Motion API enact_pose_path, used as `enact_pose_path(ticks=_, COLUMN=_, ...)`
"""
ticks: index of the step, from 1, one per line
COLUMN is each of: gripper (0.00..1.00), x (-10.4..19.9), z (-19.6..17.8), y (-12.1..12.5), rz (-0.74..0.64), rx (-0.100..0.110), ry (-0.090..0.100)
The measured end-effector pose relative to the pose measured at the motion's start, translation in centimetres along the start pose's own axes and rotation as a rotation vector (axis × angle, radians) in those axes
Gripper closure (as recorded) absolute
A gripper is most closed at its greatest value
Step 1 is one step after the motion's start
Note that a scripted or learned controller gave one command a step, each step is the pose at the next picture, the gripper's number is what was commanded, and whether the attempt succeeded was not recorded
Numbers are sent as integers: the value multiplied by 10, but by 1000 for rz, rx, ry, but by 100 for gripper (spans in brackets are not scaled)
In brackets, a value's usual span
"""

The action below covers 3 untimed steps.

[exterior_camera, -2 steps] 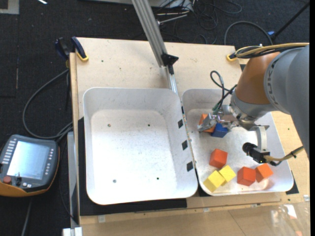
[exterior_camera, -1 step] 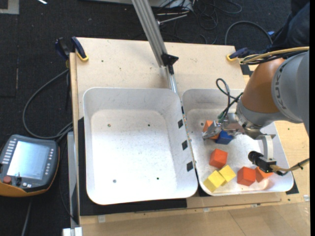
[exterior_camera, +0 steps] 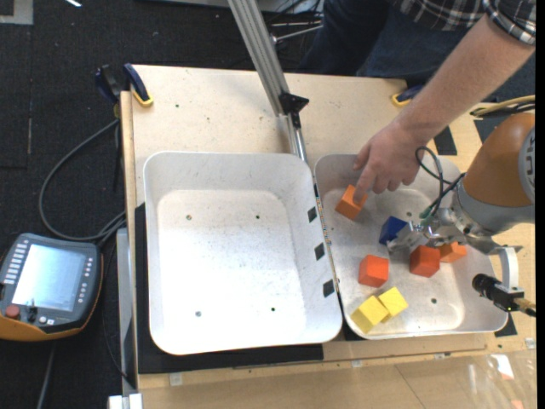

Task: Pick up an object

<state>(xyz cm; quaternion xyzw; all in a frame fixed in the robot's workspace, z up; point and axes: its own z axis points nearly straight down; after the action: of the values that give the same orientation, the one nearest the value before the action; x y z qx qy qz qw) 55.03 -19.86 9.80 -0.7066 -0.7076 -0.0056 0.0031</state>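
Beside your gripper, just left, sits the blue block; red block just below. Grip state: cannot tell. Approach step; next, wait for the hand to clear.

Pale wooden bench, two white bins side by side

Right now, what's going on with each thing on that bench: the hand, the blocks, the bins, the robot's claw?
Person's hand: reaching into right bin, fingers on orange block.
Orange block: tilted, under the fingers.
Blue block: resting by gripper.
Gripper: low in the right bin.
Red blocks: lying loose.
Yellow blocks: side by side, touching.
Left bin: flat on bench.
Right bin: holds the blocks.
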Motion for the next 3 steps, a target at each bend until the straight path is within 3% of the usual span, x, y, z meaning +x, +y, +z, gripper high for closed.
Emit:
enact_pose_path(ticks=1, gripper=0, x=7, z=1, y=11, rz=-3, rx=3, ry=-7)
enact_pose_path(ticks=2, gripper=0, x=33, z=3, y=71, rz=-5, rx=-3, ry=-13)
enact_pose_path(ticks=3, gripper=100, x=31, z=-7, y=69, rz=-3, rx=1, ry=-15)
